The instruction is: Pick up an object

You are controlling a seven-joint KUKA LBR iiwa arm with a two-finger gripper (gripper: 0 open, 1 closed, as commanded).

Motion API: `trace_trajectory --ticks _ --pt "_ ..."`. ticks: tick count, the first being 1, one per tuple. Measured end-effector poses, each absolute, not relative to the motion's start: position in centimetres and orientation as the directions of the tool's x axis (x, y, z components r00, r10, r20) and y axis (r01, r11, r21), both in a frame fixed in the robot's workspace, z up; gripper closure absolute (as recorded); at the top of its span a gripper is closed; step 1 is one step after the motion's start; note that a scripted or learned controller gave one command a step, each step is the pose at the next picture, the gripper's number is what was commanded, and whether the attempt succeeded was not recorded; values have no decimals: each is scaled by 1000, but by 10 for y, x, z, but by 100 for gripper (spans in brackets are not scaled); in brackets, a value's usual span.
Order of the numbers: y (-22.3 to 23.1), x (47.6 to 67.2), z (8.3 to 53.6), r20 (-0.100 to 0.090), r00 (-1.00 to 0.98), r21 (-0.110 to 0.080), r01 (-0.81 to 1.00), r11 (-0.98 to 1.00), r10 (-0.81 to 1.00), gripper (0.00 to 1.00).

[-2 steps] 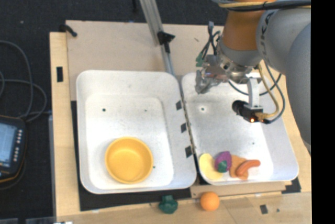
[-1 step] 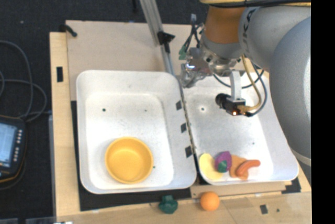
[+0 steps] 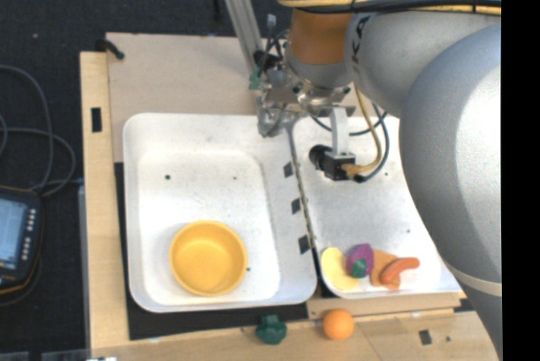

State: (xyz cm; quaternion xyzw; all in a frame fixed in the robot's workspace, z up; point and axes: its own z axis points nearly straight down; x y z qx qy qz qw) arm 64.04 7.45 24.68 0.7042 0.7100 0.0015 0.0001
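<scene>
1. The left bin (image 3: 194, 169) holds one candidate, a yellow bowl (image 3: 207, 257), standing upright near the bin's front edge. It is wide and smooth-walled, so a descent onto its middle would likely close on air. A grasp over the rim looks like the only workable one.
2. A small green thing (image 3: 271, 329) lies on the bench (image 3: 169, 77) in front of the bins, outside both. It is probably beyond a normal pick.
3. The gripper (image 3: 268, 121) hangs at the far end of the bins, over the wall where they meet. Whether it is released or clenched cannot be told from this angle, and nothing shows in its grasp. Coming straight down from here risks striking that shared wall rather than reaching any object.
4. An orange ball (image 3: 337, 324) sits on the bench just right of the green thing, also outside the bins.
5. The right bin (image 3: 363, 207) holds a tight cluster in its front corner: a yellow piece (image 3: 332, 265), a purple piece (image 3: 361, 254) and an orange piece (image 3: 396, 268), touching or overlapping. Being crowded against the bin wall, they may get nudged aside or pinched two at once.
6. Both the bowl and the cluster lie well apart from the gripper, toward the front, the bowl to its left and the cluster to its right.
</scene>
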Motion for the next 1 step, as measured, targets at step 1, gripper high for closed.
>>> trace_trajectory --ticks 1 --pt "70 640 247 -1 -3 0 1000 3 1000 0"
